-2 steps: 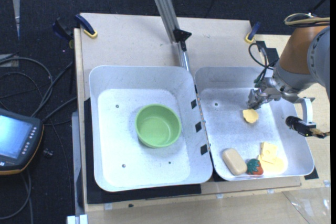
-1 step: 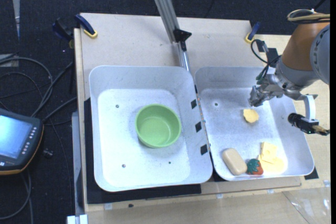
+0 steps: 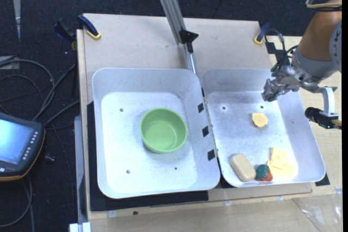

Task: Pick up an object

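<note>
Gripper point(image 3: 270, 93) sits over right bin point(image 3: 304, 133), far side; finger state cannot be told. Yellow piece point(image 3: 260, 120) lies near, apart. Green bowl point(image 3: 163, 130) in left bin point(image 3: 109, 117). No legible writing.

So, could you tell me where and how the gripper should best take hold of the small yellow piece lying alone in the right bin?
Grip the small yellow piece across its middle, coming straight down from above. It lies low on the right bin floor with open space all round, and the gripper already hangs just above it.
</note>
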